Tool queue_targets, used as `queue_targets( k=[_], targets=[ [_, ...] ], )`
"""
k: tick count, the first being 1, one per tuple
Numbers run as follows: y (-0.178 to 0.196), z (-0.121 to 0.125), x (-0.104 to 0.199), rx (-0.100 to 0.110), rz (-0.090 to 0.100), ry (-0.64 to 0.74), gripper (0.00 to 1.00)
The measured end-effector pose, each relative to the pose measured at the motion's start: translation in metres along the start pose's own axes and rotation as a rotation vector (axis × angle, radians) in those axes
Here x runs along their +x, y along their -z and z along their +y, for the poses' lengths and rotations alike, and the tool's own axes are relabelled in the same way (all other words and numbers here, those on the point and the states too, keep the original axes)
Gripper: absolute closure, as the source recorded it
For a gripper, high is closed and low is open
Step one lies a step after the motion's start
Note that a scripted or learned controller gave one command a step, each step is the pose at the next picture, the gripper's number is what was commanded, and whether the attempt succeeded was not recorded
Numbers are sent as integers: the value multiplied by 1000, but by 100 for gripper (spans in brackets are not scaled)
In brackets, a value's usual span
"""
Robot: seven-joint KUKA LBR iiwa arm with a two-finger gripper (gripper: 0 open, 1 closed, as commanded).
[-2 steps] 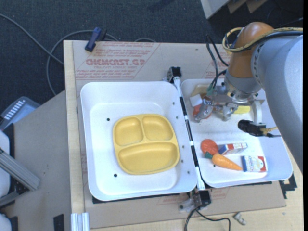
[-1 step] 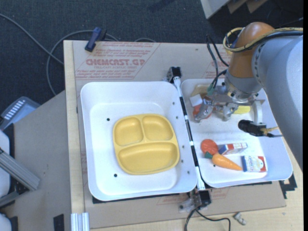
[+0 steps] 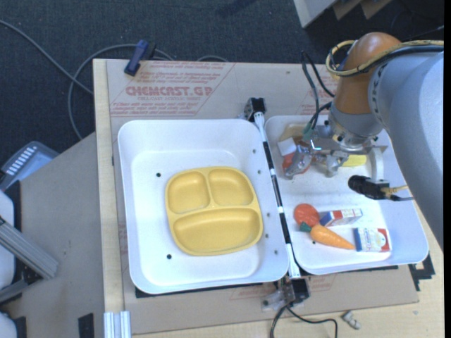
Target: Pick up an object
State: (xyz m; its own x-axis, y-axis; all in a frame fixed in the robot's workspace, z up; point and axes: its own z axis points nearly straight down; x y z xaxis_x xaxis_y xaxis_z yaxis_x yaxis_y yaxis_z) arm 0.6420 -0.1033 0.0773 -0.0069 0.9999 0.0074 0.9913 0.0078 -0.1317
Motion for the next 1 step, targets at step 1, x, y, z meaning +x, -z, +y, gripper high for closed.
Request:
queue_targets(
  k=[1],
  targets=[
    [-1,1,-7,2,17,8,0]
  ],
)
